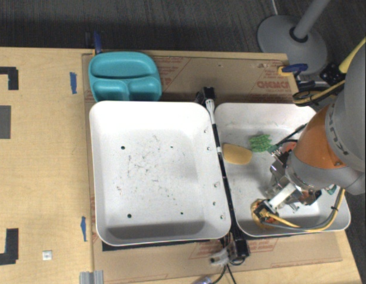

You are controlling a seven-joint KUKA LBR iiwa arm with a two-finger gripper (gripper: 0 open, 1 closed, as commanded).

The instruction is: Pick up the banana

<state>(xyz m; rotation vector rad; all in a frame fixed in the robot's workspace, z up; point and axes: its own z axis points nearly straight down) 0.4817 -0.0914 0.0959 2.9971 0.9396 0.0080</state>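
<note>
1. The gripper (282,181) is seen low over the right bin (242,114), towards its front wall.
2. Whether the gripper is clenched or released cannot be told.
3. The banana (237,154), a pale yellow lump, is found in that bin by its left wall, apart from the gripper.
4. A green thing (261,142) is seen just beside the banana.
5. A teal tray (125,76) is set behind the left bin (153,114).

White left bin (153,129) flecked with dark specks; right bin (242,120) plain white. Pale yellow banana (237,154), green item (261,142), teal tray (125,76). Tan bench (41,158) with 2 blue tape marks (73,83) — grey arm (351,123), orange band (316,147).
</note>
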